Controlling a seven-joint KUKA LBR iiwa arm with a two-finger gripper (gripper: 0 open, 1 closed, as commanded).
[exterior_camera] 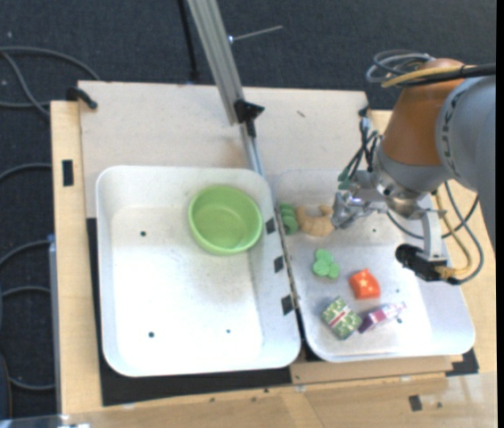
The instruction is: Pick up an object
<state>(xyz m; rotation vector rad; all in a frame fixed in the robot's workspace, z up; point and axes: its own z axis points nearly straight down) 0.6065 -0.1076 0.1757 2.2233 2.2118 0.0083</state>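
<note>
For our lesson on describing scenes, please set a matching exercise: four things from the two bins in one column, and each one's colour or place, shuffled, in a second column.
Things:
1. bowl
2. block
3. clover toy
4. tan toy

Descriptions:
A. orange, in the right bin
B. beige, beside the tool
C. light green, in the left bin
D. dark green, middle of the right bin

Pairs: 1-C, 2-A, 3-D, 4-B
</note>
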